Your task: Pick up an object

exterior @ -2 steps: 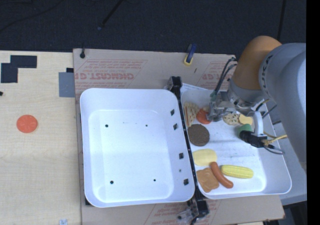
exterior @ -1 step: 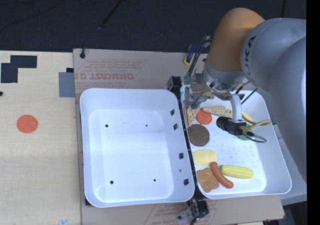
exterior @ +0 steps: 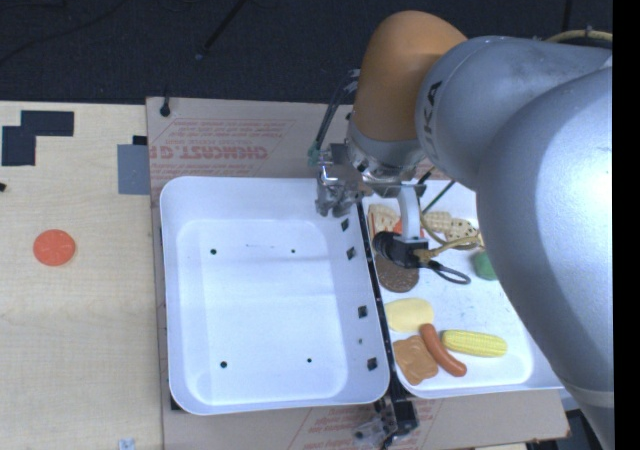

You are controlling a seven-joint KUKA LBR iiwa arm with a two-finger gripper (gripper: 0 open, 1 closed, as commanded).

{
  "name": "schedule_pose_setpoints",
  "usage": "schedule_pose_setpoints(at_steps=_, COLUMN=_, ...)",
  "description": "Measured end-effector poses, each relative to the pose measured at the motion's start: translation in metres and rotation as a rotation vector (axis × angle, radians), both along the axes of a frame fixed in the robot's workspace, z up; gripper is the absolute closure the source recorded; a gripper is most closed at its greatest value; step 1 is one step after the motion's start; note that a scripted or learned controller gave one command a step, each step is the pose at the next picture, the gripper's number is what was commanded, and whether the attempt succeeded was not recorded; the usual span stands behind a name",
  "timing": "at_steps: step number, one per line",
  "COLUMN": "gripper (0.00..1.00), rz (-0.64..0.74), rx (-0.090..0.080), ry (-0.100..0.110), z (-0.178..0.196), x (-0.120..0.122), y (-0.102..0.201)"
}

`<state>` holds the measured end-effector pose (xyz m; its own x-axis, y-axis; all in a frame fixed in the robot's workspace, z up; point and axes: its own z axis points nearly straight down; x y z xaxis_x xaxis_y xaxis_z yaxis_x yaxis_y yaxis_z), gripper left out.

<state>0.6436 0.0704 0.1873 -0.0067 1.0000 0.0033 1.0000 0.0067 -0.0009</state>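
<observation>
My gripper (exterior: 333,196) hangs over the divider between the two white bins, near their far end, with nothing visibly in it. The right bin (exterior: 520,370) holds toy food. A tan cracker (exterior: 382,217) and a brown round cookie (exterior: 399,279) lie closest to the gripper, just to its right. Nearer the front lie a pale yellow piece (exterior: 410,314), a red sausage (exterior: 442,350), a corn cob (exterior: 474,343) and a brown toast slice (exterior: 414,361). A beige lattice piece (exterior: 452,229) and a green piece (exterior: 485,265) sit partly hidden under the arm.
The left bin (exterior: 180,238) stands beside the right one on a cardboard sheet (exterior: 230,143). The large grey arm (exterior: 540,188) covers the right bin's far right side. An orange disc (exterior: 54,248) lies on the wooden bench at far left.
</observation>
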Motion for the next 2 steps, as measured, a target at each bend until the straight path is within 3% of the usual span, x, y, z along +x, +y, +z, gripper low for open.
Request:
schedule_pose_setpoints(at_steps=1, gripper=1.00, rz=-0.003, rx=-0.001, ry=-0.003, z=0.049, x=0.001, y=0.045)
schedule_pose_setpoints(at_steps=2, gripper=1.00, rz=-0.009, rx=-0.004, ry=0.007, z=0.023, x=-0.040, y=0.049)
